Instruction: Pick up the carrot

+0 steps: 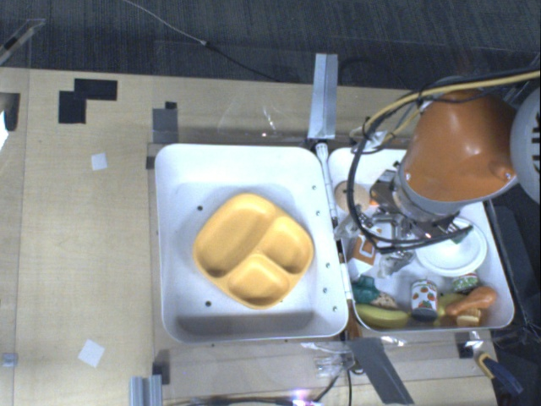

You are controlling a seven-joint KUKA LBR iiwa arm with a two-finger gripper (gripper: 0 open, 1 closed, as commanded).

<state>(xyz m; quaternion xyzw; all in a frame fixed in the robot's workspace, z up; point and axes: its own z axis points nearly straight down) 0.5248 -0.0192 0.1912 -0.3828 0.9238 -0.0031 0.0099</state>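
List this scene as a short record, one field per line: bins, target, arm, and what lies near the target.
left bin: holds a yellow three-section plate
right bin: crowded with small items
target: carrot, lying at the right bin's near right corner
arm: orange band over the right bin, wrist above its middle
gripper: low in the right bin, left of the carrot and apart from it
near target: banana along the near wall, small can, white dish

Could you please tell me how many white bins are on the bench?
2: the left bin holds a yellow sectioned plate; the right bin holds the carrot.
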